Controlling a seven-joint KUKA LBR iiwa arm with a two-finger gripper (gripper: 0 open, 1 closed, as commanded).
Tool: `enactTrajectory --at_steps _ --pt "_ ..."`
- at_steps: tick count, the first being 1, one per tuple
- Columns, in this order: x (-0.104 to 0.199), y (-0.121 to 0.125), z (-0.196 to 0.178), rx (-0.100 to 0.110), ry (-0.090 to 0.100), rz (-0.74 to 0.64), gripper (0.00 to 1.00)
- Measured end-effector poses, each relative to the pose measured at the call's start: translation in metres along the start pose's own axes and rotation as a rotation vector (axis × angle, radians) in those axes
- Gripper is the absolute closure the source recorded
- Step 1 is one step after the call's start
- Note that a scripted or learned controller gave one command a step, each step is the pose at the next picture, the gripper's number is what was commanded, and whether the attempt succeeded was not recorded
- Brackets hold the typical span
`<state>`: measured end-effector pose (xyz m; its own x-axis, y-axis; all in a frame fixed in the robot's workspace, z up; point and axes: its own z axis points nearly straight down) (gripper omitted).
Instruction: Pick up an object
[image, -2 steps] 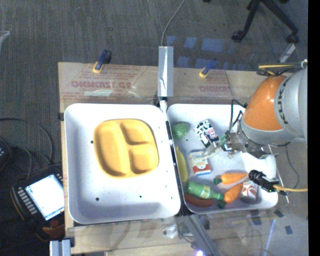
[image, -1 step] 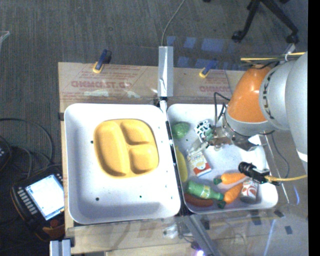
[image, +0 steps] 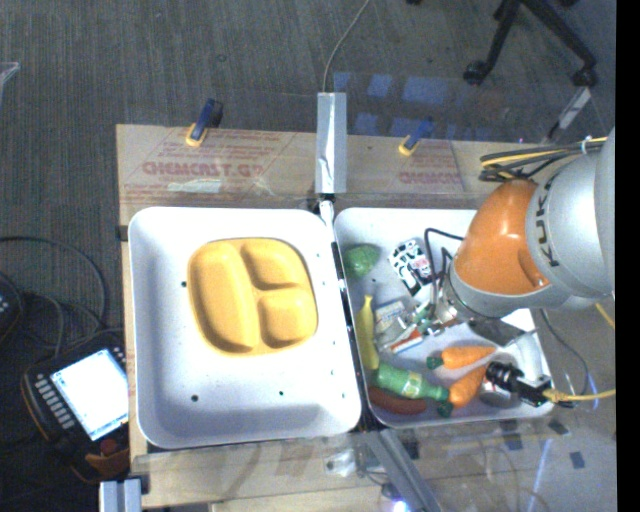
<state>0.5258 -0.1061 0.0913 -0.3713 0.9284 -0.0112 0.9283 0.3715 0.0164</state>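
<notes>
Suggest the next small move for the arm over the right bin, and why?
Probably a short straight descent. The gripper sits low in the right bin amid clutter, with a yellow banana to its left, a green bottle and carrots toward the bin's near side. Nothing visibly sits between its fingers, so no grasp yet. The left bin holds just a yellow tray.

Both bins look like smooth white plastic with a soft sheen. The yellow tray is matt plastic. The bottle and carrot are glossy plastic. The arm has satin grey metal and a shiny orange band. The bench is matt, rough brown cardboard or wood. The floor is coarse grey carpet.
</notes>
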Motion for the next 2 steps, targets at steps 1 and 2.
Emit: enactTrajectory --at_steps 1,2 --pt "0.001 0.001 -0.008 0.002 0.004 -0.001 1.00" --pt "0.022 0.062 -0.157 0.017 0.009 -0.038 1.00"
